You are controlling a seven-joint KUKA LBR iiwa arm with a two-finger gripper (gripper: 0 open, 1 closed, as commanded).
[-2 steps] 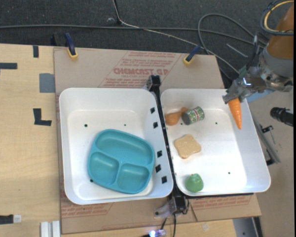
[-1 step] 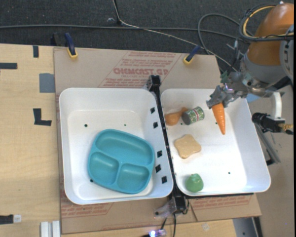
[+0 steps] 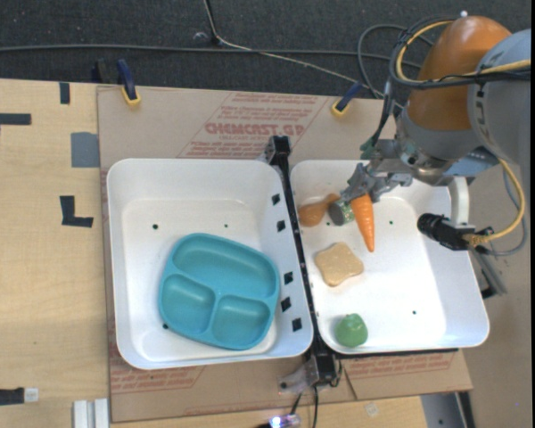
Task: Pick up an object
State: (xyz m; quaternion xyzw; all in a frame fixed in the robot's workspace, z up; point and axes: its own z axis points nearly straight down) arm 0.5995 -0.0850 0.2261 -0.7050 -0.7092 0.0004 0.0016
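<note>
**Carrot grab looks sketchy, here's what I'd worry about**

So the gripper is down in the right bin, around 11 o'clock of that bin's floor, and it's sitting right at the fat top end of the carrot. Honestly I can't tell if the fingers are open or closed. They're dark, bunched up against the carrot's stem end, and the camera angle doesn't show a gap or a clamp. Not going to call it a hold.

Where the carrot is: upper left part of the right bin, just beside a small brown lump at its 9 o'clock, with the slice of bread near its 7 o'clock and a green ball well apart at 6 o'clock by the front wall.

Direction: the long axis runs roughly 12 to 6, tilted a touch. The thick end is up by the gripper and the pointy tip aims at about 5 o'clock, toward the middle of the bin.

What could go wrong, my guess:
- It's catching the carrot at one end, not the middle. If it lifts, the long tapered body could swing down and slip out.
- The taper plus a smooth surface means the fingers could squeeze it out sideways.
- The brown lump is close enough to get nudged or pinched along with it.
- The divider between the bins is near at 9 o'clock, so a sideways shove could jam stuff against it.

The blue tray in the left bin is well out of it.
</note>
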